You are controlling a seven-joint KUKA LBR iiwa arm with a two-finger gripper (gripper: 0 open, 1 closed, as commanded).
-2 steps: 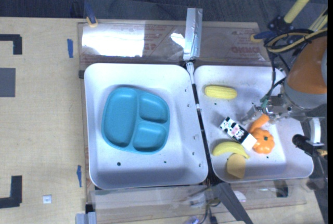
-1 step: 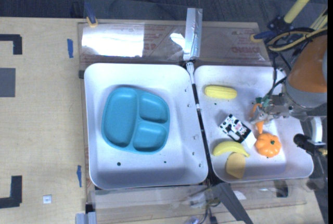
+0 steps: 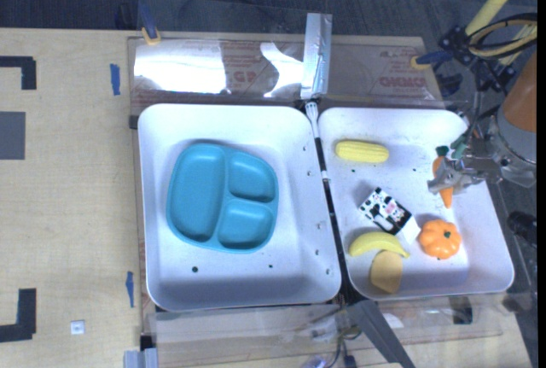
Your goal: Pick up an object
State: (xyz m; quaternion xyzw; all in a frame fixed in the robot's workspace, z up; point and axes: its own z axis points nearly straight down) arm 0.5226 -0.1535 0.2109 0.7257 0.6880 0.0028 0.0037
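Observation:
In the right bin [image 3: 478, 277] lie a yellow corn cob [image 3: 362, 153], a black-and-white patterned block [image 3: 384, 210], a banana [image 3: 378, 244], a tan rounded piece [image 3: 386, 271] and an orange pumpkin [image 3: 438, 239]. An orange carrot [image 3: 446, 195] lies near the bin's right wall. My gripper [image 3: 450, 174] sits right over the carrot's middle and hides it. Orange shows above and below the gripper. The grey arm with its orange band [image 3: 522, 102] reaches in from the right.
The left bin [image 3: 162, 136] holds a blue divided plate [image 3: 223, 195]. A ridge between the bins [image 3: 322, 187] separates them. Yellow and black cables [image 3: 495, 25] hang at the upper right, behind the arm. Crumpled clear plastic [image 3: 230, 67] lies behind the bins.

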